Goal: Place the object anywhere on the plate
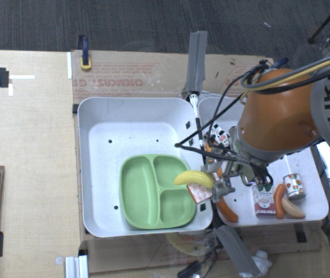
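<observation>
Camera view: white bins (95, 155) on wooden bench (26, 126).

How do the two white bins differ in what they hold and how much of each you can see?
The left bin holds a green plate with a banana at its edge; the right bin holds small scattered items, including a can. The left bin lies in open view; the arm covers much of the right bin. Both are shallow and white.

Yellow banana (193, 178) over green plate's (145, 204) right edge, beside claw (222, 185).
</observation>
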`<state>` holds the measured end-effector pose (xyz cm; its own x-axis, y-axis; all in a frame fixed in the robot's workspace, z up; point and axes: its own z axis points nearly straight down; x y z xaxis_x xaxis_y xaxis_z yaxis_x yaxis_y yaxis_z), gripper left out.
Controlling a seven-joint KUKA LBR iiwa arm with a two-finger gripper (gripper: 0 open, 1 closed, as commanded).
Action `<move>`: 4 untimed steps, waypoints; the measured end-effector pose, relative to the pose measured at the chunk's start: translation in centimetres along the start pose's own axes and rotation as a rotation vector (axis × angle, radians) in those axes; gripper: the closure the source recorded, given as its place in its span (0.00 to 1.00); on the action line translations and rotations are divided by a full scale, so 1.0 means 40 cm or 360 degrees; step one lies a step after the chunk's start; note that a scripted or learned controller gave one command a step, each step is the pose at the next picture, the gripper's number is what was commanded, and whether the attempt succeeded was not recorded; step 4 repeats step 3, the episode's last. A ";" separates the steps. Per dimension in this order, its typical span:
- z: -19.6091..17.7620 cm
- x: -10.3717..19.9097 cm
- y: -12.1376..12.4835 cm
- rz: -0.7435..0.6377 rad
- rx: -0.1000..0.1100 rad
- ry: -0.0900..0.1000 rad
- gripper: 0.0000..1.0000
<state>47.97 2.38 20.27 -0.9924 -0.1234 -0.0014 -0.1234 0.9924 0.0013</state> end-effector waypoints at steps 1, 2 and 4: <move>0.030 -0.040 -0.052 0.0004 0.0001 0.0001 1.00; 0.028 -0.076 -0.065 -0.0150 0.0002 -0.0002 1.00; 0.028 -0.076 -0.065 -0.0150 0.0001 -0.0002 0.00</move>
